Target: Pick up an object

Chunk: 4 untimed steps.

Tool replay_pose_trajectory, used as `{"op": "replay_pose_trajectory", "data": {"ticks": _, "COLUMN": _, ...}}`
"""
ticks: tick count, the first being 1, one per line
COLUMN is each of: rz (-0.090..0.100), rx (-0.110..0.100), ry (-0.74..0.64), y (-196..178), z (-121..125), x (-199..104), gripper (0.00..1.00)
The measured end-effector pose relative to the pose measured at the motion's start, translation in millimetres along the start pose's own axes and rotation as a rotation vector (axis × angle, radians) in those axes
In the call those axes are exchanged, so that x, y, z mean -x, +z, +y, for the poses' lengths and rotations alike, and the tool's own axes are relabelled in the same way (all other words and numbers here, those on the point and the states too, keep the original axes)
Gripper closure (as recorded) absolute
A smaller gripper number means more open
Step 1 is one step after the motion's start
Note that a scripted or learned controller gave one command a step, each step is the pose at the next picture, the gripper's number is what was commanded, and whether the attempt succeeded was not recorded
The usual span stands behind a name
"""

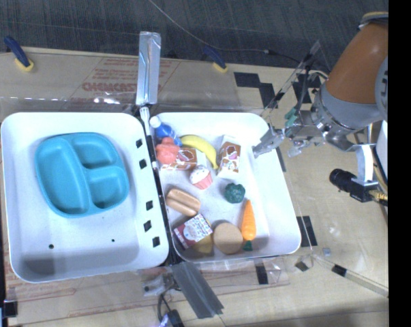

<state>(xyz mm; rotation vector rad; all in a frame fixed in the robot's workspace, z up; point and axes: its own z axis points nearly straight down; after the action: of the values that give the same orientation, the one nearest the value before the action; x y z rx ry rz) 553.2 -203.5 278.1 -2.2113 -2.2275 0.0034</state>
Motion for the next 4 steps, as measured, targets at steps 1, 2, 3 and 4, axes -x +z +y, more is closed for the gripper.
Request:
{"op": "replay_pose_trajectory", "data": {"ticks": 1, "rz": 0.0, "rx": 0.003, "ry": 0.008, "y": 185.6, "z": -45.8, "x": 5.9, "gripper": 0.0}}
{"op": "replay_pose_trajectory", "data": {"ticks": 2, "rz": -0.001, "rx": 0.003, "ry": 0.002, "y": 175.8, "z": -45.4, "x": 6.8, "gripper": 1.0}}
{"op": "replay_pose_trajectory", "data": {"ticks": 3, "rz": 0.001, "rx": 0.01, "ry": 0.128, "y": 46.2, "z": -8.9, "x": -58.3, "gripper": 1.0}}
{"op": "replay_pose_trajectory", "data": {"ticks": 4, "rz": 0.0, "rx": 0.002, "ry": 0.459, "y": 40.5, "z": -7.4, "x": -84.5, "gripper": 1.0}}
